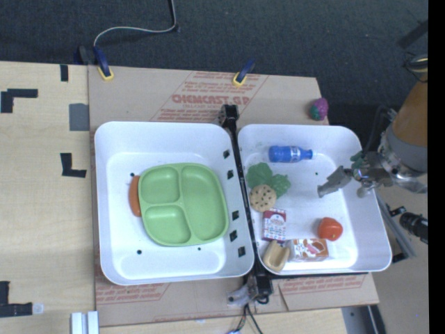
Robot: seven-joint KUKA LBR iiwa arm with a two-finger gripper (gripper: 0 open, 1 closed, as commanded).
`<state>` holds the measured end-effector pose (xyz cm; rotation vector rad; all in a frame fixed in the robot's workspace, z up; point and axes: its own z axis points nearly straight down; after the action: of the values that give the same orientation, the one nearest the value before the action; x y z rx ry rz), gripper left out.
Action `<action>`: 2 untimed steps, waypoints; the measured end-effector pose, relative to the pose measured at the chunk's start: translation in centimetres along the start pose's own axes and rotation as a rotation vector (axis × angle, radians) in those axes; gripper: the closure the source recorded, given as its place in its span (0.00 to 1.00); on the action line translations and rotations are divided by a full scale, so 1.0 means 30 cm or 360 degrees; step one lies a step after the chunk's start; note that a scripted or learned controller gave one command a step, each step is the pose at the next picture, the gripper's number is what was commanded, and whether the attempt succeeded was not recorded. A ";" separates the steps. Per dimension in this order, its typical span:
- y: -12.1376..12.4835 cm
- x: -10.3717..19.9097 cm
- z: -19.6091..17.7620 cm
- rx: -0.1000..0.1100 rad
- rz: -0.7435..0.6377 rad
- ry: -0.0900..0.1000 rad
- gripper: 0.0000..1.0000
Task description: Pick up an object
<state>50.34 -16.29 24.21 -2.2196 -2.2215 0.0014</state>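
**The claw hangs over the toy bin**

From above, the gripper (345,179) sits over the right bin (348,139), near its right wall, likely to reach down for a toy. Its fingers are spread apart and hold nothing.

That bin has a blue bottle (289,154), a green toy (268,178), a cookie (263,197), a small red carton (275,225) and a red tomato (329,228), which is nearest the claw.

The left bin (111,186) holds a green tray (183,204).

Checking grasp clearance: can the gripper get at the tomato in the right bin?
Probably yes. The tomato sits alone on bare bin floor, just below the gripper, with nothing over it; the carton lies beside it.
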 end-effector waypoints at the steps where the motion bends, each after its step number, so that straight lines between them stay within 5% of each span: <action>1: 0.006 -0.091 0.311 0.0003 0.0001 0.0001 0.00; 2: -0.062 -0.012 0.520 -0.0006 0.0001 -0.0001 0.00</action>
<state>48.46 -16.65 8.61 -2.2224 -2.2227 -0.0020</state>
